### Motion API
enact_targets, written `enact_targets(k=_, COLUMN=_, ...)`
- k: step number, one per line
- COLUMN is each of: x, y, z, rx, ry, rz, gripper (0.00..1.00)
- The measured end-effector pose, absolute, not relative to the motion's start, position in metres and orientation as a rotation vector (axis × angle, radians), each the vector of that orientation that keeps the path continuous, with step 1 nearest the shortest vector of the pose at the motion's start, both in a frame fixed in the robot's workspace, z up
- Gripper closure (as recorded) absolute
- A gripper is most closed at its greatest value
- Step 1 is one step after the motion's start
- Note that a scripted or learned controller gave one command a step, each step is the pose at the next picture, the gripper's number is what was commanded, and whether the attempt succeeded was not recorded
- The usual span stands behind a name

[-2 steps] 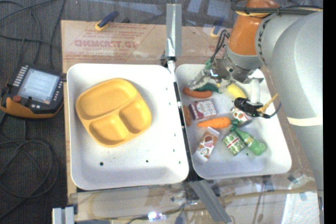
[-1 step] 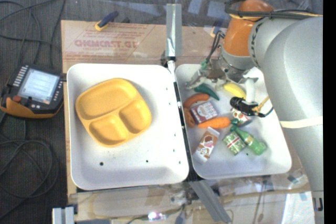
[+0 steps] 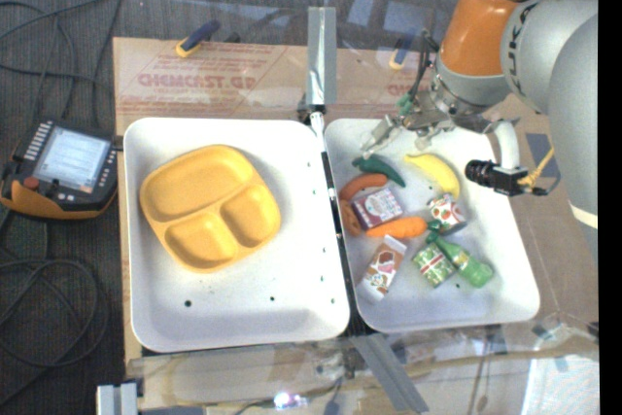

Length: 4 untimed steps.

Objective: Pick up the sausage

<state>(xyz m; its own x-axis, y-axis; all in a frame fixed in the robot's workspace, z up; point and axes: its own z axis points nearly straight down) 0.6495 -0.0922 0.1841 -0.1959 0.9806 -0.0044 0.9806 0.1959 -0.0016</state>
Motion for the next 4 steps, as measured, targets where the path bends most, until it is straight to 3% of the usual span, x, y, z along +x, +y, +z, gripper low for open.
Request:
enact_targets(k=1, x=0.633, y=-0.098, z=0.106, rx=2.204, ry=2.243, rz=0.002, gripper=0.00)
enact_targets(k=2, x=0.633, y=-0.096, z=0.114, rx=2.207, ry=2.248, rz=0.004, gripper=1.00)
enact_targets(k=3, x=0.633, y=-0.096, z=0.114, rx=2.207, ry=2.247, rz=0.003, gripper=0.00)
enact_targets(k=4, x=0.619, y=-0.097, z=0.089, rx=2.128, ry=2.297, rz=0.003, gripper=0.00)
